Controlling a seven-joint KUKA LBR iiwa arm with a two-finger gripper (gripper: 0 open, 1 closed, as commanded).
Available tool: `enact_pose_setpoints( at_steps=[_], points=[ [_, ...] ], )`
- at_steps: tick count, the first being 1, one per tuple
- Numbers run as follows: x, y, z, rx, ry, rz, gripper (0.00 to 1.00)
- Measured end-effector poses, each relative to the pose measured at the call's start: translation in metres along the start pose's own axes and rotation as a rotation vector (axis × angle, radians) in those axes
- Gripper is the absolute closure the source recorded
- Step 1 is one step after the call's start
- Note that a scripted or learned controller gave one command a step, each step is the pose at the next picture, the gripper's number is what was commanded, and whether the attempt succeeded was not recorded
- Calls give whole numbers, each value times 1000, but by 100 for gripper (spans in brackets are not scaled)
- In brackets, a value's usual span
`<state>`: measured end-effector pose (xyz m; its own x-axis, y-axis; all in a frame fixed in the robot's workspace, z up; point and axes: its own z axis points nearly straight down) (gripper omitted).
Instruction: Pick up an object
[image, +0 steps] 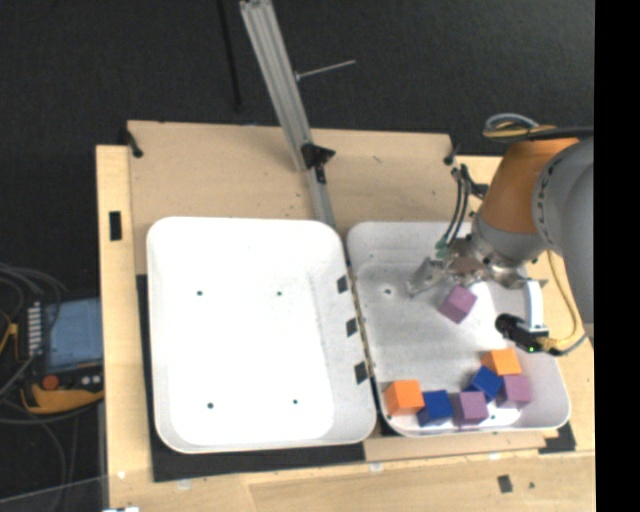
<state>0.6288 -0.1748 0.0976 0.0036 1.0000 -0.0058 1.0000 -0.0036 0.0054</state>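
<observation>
The claw (448, 272) hangs over the far part of the right bin (392, 250), and a purple cube (458, 302) sits tilted right at its lower tip, touching or nearly so; whether the cube is truly pinched there, and how the claw is set, I cannot tell, since the metal parts blur together at this size. By size, the tan bench (250, 165) comes first, then the left bin (245, 330), a broad white tray with a few dark dots on its floor, then the right bin beside it, touching along their shared edge. The grey arm (560, 215) enters from the right with its orange band (515, 185) above the wrist, bent down and leftward into the right bin; its upper part is cut off at the right. Cables run down past the wrist, and a black fitting (515, 328) juts out just right of the cube. Along the near edge of the right bin lie the small blocks: an orange cube (404, 396) at the left, a blue cube (436, 407) beside it, a purple block (471, 407), then a tight cluster of another blue block (487, 382), an orange block (502, 361) and a purple one (517, 389). A slanted metal pole (285, 90) crosses the far side.
</observation>
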Motion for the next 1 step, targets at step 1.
enact_pose_setpoints(
  at_steps=[1],
  points=[
    [-1, 1, -13, -5, 1, 4, 100]
  ],
)
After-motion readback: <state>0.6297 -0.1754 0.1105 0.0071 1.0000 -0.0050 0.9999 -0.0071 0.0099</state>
